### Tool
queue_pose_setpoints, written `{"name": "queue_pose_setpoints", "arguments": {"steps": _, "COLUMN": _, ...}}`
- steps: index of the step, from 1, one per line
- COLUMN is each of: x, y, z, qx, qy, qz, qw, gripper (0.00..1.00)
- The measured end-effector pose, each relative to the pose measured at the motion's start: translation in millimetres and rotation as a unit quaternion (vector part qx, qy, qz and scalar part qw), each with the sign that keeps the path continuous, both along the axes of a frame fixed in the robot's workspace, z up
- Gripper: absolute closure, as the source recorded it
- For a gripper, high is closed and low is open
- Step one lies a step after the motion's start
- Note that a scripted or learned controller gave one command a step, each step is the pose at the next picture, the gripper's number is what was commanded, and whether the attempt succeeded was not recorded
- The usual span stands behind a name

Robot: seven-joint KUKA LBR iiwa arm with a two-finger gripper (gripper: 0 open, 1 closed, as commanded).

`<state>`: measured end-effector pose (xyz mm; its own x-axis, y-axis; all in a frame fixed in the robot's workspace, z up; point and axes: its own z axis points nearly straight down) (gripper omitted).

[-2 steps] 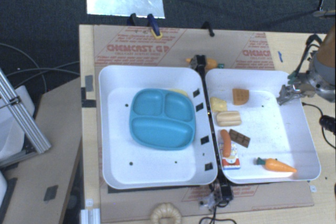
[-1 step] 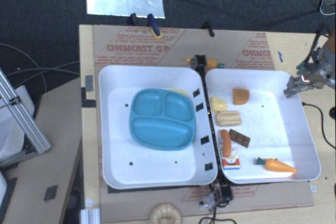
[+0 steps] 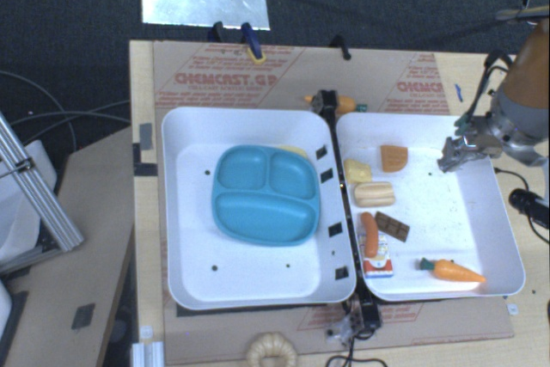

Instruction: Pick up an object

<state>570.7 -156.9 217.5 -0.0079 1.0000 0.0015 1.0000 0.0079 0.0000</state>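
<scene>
Nearest the camera, along the near edge of the right bin (image 3: 503,223), lie the carrot (image 3: 455,272) and a small red-and-white packet (image 3: 378,264), with the chocolate bar (image 3: 392,226), sausage (image 3: 369,233), 2 pale bread pieces (image 3: 371,194) and an orange wedge (image 3: 394,157) toward the bin's left side. My gripper (image 3: 453,154) hangs over the far right of this bin, holding nothing; I cannot tell how its tips stand. I judge the carrot the best target: it lies apart from the other 6, so I should descend squarely across its narrow width.

Blue divided plate (image 3: 265,193) in left bin (image 3: 185,271)
</scene>
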Motion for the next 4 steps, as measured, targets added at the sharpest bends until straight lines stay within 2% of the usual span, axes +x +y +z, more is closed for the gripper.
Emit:
{"name": "queue_pose_setpoints", "arguments": {"steps": 1, "x": -9.1, "y": 43.1, "z": 6.4, "qx": 0.0, "qy": -0.001, "qz": 0.0, "qw": 1.0, "gripper": 1.0}}
{"name": "queue_pose_setpoints", "arguments": {"steps": 3, "x": -29.8, "y": 144.9, "z": -9.2, "qx": 0.0004, "qy": 0.0, "qz": 0.001, "qw": 1.0, "gripper": 1.0}}
{"name": "queue_pose_setpoints", "arguments": {"steps": 4, "x": -51.1, "y": 189.5, "z": -10.6, "qx": 0.0004, "qy": 0.001, "qz": 0.001, "qw": 1.0, "gripper": 1.0}}
